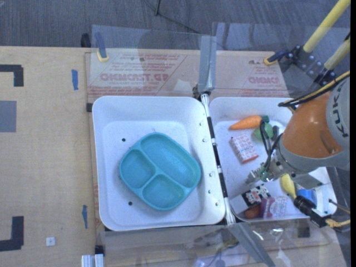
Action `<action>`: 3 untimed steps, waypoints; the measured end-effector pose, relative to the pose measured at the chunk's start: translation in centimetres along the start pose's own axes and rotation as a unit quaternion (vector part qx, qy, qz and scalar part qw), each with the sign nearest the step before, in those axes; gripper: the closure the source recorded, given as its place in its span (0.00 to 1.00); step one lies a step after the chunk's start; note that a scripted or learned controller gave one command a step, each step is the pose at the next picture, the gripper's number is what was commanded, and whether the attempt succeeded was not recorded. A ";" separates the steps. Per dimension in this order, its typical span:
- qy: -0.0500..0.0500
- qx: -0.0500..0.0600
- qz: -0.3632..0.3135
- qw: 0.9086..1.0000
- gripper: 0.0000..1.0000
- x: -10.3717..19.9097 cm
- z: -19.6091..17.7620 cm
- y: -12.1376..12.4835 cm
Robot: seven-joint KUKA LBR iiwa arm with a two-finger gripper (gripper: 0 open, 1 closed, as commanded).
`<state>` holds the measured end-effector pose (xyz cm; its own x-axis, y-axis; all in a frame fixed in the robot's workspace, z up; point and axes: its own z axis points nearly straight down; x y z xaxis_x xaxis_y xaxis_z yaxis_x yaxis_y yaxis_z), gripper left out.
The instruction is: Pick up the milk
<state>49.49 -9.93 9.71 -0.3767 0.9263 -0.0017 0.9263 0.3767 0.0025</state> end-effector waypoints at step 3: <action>0.000 0.000 -0.052 0.999 0.00 10.3 -20.4 2.7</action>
